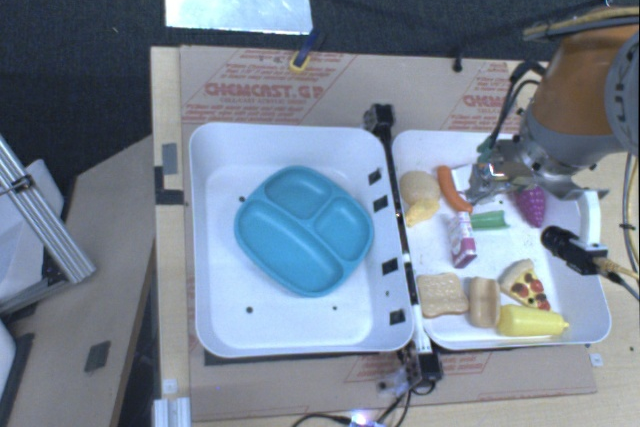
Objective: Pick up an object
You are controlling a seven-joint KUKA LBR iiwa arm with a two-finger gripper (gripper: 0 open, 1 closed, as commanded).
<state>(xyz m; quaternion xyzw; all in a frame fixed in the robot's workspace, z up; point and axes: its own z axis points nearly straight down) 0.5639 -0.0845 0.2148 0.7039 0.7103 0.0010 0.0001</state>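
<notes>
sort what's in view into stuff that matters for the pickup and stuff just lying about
For the job:
end effector
right bin
carrot
green block
purple grapes
pizza slice
toast
yellow banana

Just lying about:
left bin
blue divided plate
cardboard sheet

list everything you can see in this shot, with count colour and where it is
left bin: 1, white, left half of the bench
right bin: 1, white, beside the left bin
divided plate: 1, blue, middle of the left bin
carrot: 1, orange, upper part of the right bin
yellowish food piece: 1, pale yellow, right bin near the divider
green piece: 1, green, right bin centre
small packet: 1, white and pink, right bin centre
purple item: 1, magenta, right bin by the arm
toast slice: 1, tan, right bin front
bread roll: 1, tan, beside the toast
pizza slice: 1, right bin front
yellow item: 1, yellow, front right corner
gripper: 1, metallic, low over the carrot and green piece
</notes>
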